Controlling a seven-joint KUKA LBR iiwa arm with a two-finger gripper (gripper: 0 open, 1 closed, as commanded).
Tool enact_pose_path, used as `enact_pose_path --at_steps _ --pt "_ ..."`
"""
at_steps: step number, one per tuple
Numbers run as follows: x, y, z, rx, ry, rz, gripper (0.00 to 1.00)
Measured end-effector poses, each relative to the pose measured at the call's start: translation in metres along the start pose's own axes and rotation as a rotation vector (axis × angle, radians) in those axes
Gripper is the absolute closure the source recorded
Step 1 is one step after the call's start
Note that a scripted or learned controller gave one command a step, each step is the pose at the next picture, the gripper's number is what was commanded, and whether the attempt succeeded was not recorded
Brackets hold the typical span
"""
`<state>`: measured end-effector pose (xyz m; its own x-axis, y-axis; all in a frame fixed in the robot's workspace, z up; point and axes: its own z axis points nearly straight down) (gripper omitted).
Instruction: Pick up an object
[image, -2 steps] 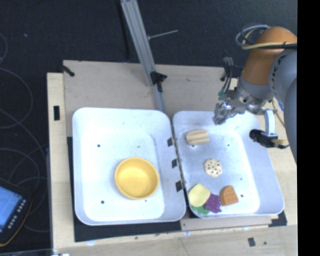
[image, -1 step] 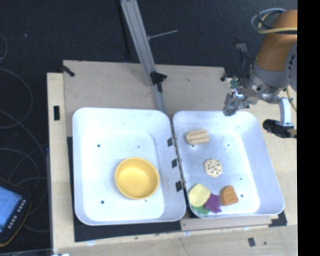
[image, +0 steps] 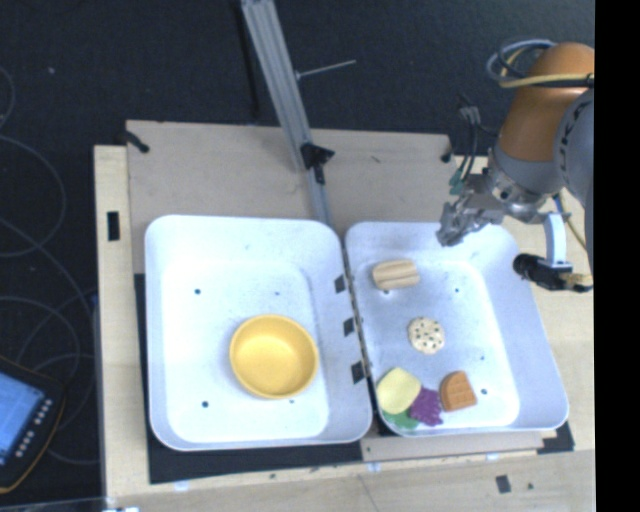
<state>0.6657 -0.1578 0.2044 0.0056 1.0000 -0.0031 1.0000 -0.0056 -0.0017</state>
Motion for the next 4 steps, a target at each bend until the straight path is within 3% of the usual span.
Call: enact_pose_path --at_steps 2,4 --pt "0.099 -0.053 -0.014 -0.003 0.005 -0.012 1.0" --pt "0.188 -0.084 -0.042 -0.002 0.006 -0.014 1.0"
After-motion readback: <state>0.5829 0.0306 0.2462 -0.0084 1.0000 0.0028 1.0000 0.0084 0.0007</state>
